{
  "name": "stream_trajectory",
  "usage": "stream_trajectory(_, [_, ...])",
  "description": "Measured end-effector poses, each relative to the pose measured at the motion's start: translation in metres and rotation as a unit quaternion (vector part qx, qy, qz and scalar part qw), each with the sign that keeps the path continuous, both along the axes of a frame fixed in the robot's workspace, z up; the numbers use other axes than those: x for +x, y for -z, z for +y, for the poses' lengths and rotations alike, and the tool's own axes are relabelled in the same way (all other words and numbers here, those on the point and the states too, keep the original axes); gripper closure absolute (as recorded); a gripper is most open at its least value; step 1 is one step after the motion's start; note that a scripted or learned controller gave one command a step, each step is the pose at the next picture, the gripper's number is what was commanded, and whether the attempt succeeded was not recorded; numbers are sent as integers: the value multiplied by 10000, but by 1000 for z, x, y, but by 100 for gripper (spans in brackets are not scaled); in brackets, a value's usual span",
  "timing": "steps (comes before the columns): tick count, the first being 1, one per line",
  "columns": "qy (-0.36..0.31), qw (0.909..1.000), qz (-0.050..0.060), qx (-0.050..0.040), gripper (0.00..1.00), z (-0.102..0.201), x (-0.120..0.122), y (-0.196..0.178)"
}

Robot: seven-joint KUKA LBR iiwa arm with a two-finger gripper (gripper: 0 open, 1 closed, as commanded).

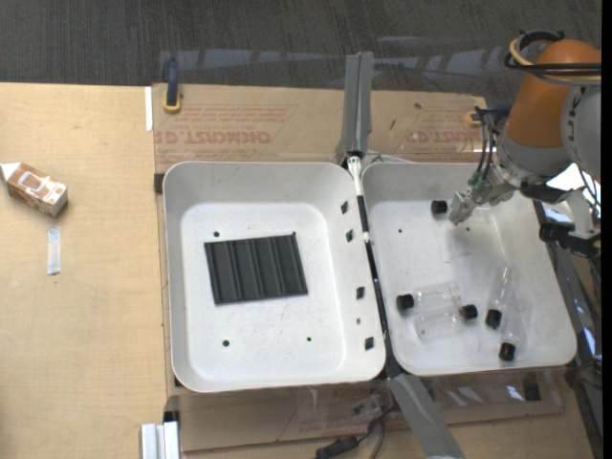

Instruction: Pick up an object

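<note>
Overhead, the camera view looks down at a slant on two white bins side by side. The arm point(553, 94), grey with an orange band, reaches in from the right and hangs its gripper point(463, 208) over the back part of the right bin point(535, 357). Whether the claw is spread or pressed together cannot be told; it is small and blurred against the white floor.

Several clear plastic bottles with black caps lie in the right bin. One black cap point(439, 207) sits just beside the claw, on its left. Well apart from it, toward the front of the bin, lies a clear bottle point(435, 302) on its side, a second clear bottle point(445, 323) touching it. A slim tube point(500, 299) and another tube point(512, 338) lie tilted near the bin's right front corner.

In the left bin point(186, 256) lies a dark ribbed panel point(256, 268). On the bench to the far left rests a small carton point(36, 189), with a pale strip point(54, 252) near it.
</note>
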State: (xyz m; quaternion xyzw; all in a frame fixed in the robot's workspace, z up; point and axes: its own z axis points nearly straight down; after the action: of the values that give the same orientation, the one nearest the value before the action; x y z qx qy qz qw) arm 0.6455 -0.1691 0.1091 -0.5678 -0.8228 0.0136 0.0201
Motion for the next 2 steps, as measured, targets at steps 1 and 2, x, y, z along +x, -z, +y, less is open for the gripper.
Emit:
stream_trajectory(1, [-4, 10000, 32, 16, 0, 1, -1, 1])
stream_trajectory(2, [-163, 9996, -229, 1, 0, 25, -17, 18])
